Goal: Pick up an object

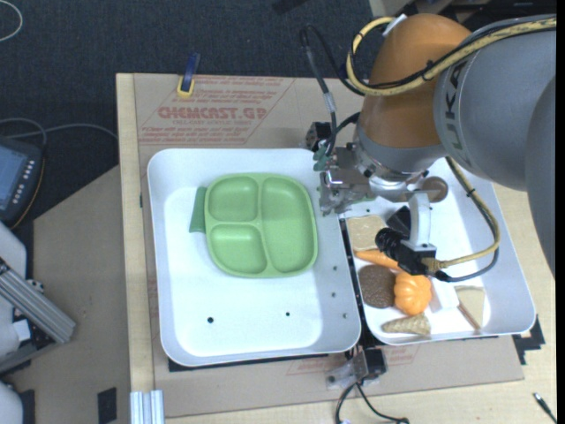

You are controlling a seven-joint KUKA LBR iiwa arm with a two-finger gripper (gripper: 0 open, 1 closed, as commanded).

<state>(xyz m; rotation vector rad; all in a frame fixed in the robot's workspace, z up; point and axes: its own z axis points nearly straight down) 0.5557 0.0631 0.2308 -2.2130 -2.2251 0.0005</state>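
Now gripper (335,184) at shared bin rims (341,272); plate (261,223) w/ open floor beside.

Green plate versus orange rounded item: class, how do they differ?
The green plate is flat and divided; the orange rounded item is bulbous. The plate is far larger than the item. The plate lies in the left bin, the item in the right bin.

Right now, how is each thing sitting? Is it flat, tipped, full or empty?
Plate: flat in left bin, right way up, all three sections empty.
Carrot: lying flat in right bin.
Cookie: lying flat.
Squash: resting beside cookie.
Cone: lying on its side.
Arm: reaching over right bin.
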